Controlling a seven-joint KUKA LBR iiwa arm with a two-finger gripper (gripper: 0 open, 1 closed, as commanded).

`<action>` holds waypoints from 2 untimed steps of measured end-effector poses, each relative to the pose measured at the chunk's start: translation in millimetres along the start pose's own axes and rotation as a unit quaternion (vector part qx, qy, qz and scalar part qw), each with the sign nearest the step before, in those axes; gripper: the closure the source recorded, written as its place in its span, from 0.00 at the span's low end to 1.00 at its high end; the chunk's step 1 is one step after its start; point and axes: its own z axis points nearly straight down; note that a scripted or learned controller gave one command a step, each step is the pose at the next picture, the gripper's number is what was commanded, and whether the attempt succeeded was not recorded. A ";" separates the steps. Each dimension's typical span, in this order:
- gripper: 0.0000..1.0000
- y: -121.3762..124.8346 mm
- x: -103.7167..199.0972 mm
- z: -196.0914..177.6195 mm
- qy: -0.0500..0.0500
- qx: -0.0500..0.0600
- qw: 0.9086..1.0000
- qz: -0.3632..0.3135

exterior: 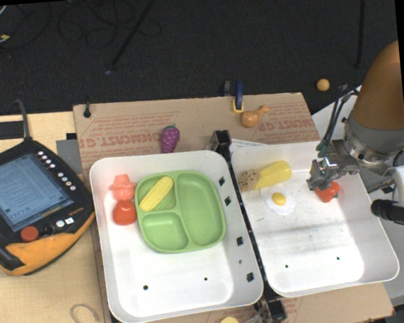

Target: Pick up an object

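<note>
Gripper [322, 178] sits low in the right bin [383, 275], right over a small red toy [327, 193] and maybe touching it, can't tell if it's gripped, so no lift yet, pick not done.

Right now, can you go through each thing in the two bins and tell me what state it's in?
Green divided plate: flat in the left bin.
Corn cob: lying in the plate's upper-left compartment.
Pink and red toy: in the left bin, beside the plate.
Yellow wedge: lying in the right bin.
Fried egg: flat, yolk up, right bin.
Red object: right bin, directly under the gripper; grasp unclear.
</note>
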 end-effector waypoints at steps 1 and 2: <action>1.00 -36.4 37.6 -5.0 0.001 0.003 1.000 -0.001; 1.00 -72.6 58.9 9.6 0.001 0.004 1.000 0.001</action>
